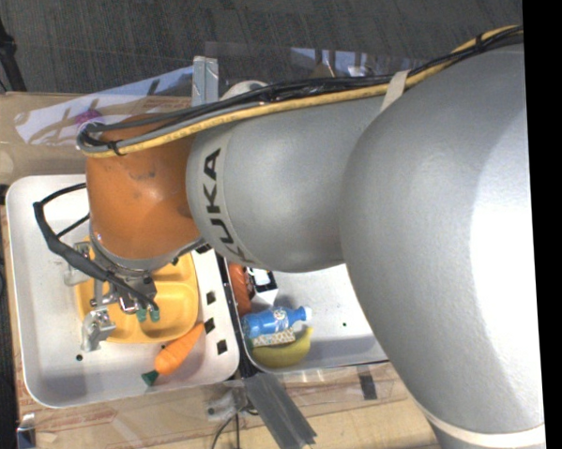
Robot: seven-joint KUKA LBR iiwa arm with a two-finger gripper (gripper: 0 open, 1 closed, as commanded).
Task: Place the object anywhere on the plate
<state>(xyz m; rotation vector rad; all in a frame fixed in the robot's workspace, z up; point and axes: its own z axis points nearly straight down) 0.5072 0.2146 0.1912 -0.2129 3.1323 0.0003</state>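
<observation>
Arm is hovering over the left bin (30,279); hand (116,307) is sitting above the yellow plate (177,309).
Whether the hand is wide or narrow, cannot tell. Carrot (175,354) is lying off the plate at its lower edge, in the lower-left of frame, apparently awaiting pickup; long axis is running diagonally, green stem end lower-left, tip upper-right.

The right white bin (353,342) is sitting as the landmark here. A blue plastic bottle (275,322) is lying on its side in the bin's near left corner, resting against a yellow-green round object (286,350) just below it. An orange-red item (240,282) is showing just above the bottle. A wooden worktop (31,124) is carrying the bin.
</observation>
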